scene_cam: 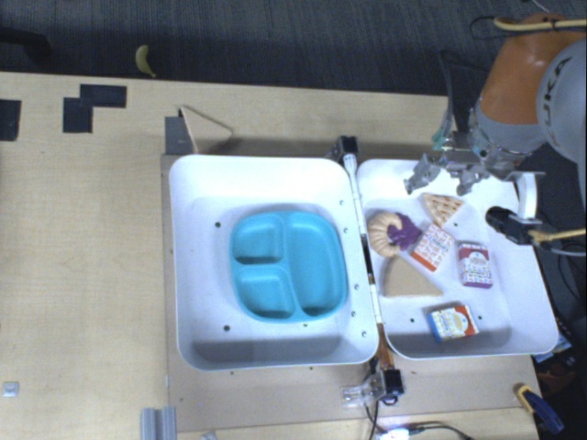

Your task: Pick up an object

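Observation:
My gripper (442,185) hangs over the far end of the right bin (523,337), open with nothing between its fingers. Just below it lies a tan waffle-patterned wedge (444,209). Further into the bin are a beige ring with a purple piece on it (392,232), a pink and white packet (433,247), a small red box (474,266), a flat tan wedge (409,283) and a blue and orange box (451,322).
The left bin (197,246) holds a blue divided plate (286,264). A black-tipped rail (359,218) runs between the two bins. The grey arm with its orange band (518,81) enters from the upper right. Cables lie at the right edge.

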`<move>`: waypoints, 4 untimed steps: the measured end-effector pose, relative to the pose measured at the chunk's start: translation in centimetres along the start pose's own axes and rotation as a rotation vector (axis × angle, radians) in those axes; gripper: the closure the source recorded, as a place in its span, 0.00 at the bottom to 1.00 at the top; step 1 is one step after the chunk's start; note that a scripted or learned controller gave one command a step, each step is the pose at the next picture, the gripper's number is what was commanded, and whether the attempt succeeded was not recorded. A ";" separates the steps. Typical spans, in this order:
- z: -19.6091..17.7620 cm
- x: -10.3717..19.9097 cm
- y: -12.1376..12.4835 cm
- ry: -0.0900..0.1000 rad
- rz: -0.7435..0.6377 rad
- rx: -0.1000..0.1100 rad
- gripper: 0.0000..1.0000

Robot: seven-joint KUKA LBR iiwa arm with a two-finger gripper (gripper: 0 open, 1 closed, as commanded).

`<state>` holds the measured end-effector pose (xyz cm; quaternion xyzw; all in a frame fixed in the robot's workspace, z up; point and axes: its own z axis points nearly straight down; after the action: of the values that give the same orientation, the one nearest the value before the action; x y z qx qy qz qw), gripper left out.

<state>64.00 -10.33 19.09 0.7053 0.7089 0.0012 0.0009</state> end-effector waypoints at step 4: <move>9.8 -3.0 -13.7 -0.007 0.004 -0.013 0.00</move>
<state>50.37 -13.39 9.25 0.7066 0.7075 0.0032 0.0077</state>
